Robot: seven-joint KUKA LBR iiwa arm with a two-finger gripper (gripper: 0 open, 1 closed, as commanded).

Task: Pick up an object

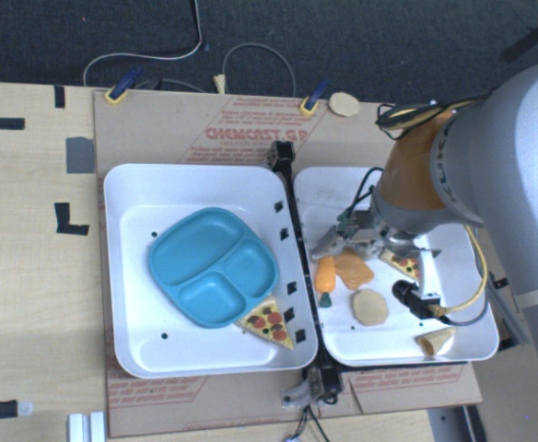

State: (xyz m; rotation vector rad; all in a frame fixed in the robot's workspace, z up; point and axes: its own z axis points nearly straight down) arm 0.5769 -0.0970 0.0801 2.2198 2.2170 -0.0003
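My gripper [345,238] hangs low over the middle of the right bin [329,187], under the orange wrist band. Just below it lie an orange carrot-like piece [324,275] and a flatter orange piece [355,270], close to or touching the gripper's tip. A round beige cookie [371,308] sits nearer the front. A small pizza slice [403,264] shows to the right, partly hidden by the wrist. A beige cone-shaped piece [436,341] rests in the front right corner. Nothing is visibly held.
The left bin [126,274] holds a blue divided plate [214,265] and a pizza slice [269,320] at its front right. The divider between the bins [295,247] runs just left of the gripper. A round beige disc [345,104] lies behind the bins.
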